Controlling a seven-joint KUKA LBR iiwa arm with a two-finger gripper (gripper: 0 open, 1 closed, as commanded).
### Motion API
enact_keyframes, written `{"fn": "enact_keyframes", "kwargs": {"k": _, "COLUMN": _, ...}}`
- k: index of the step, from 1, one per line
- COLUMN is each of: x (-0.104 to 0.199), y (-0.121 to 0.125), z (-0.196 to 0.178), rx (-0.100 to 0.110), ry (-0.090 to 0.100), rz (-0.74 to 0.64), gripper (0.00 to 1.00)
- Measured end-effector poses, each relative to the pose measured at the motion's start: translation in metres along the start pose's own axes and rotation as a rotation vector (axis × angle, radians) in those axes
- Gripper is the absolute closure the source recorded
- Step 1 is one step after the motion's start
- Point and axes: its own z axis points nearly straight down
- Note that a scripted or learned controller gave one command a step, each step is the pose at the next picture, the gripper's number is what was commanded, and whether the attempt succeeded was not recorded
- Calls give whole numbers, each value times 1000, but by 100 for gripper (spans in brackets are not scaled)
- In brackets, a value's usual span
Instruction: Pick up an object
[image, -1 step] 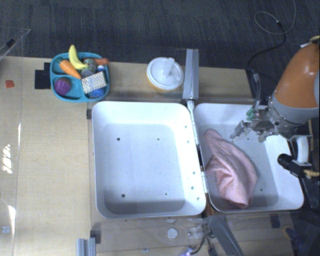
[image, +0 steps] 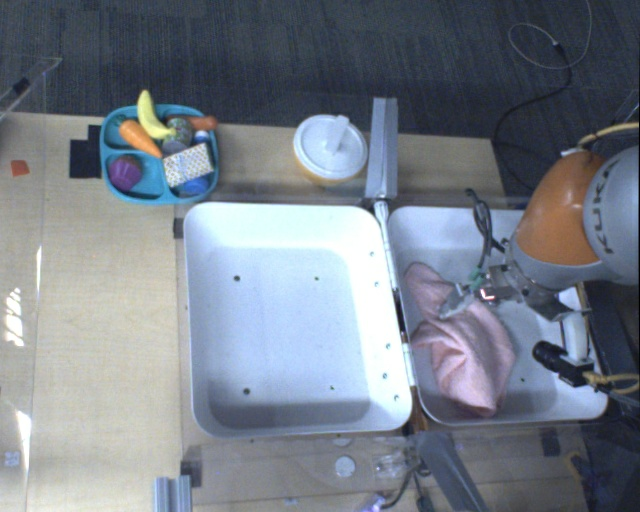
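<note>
The scene is lit evenly and brightly from above. Soft shadow is cast along the near wall of the white bin (image: 290, 320) left of the hand (image: 478, 295). A small red glow is seen at the hand. Fine detail is blurred; the tabletop (image: 100, 330) carries faint reflections far left.

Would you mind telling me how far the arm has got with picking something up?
Done: the gripper has reached the right bin and sits at the pink cloth. In hand: it seems to be working at the cloth's upper edge. Left: the cloth lies on the bin floor, so lifting remains.
</note>
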Motion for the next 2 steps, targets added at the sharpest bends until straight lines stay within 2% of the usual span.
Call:
{"fn": "enact_keyframes", "kwargs": {"k": 1, "x": 30, "y": 34, "z": 8, "rx": -7, "ry": 0, "rz": -56, "gripper": 0}}
{"fn": "enact_keyframes", "kwargs": {"k": 2, "x": 3, "y": 97, "z": 10, "rx": -3, "ry": -1, "rz": 68, "gripper": 0}}
